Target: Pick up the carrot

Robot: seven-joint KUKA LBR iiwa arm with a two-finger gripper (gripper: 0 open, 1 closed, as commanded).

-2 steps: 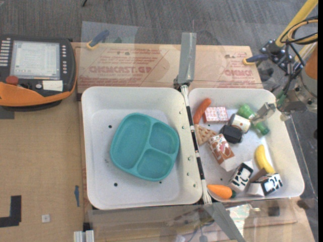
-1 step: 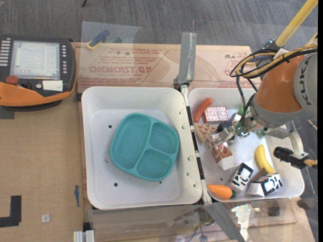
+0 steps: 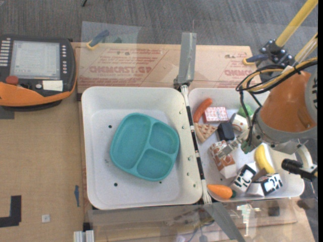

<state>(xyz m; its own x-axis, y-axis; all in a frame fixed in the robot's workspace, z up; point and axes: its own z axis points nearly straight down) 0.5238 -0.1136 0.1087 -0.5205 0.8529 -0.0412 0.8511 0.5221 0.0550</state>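
Claw low in right bin, among clutter just left of orange arm band; finger state: cannot tell. Nothing orange visibly pinched. Banana just right of claw; red-white carton just below-left; waffle piece further left. Carrot well below claw, at near edge of right bin, beside bin divider, lying flat, apart from claw. Teal divided plate in left bin, well left of claw. Judgement: task early, carrot ungrasped; reposition over carrot, descent, grip, lift all remaining.
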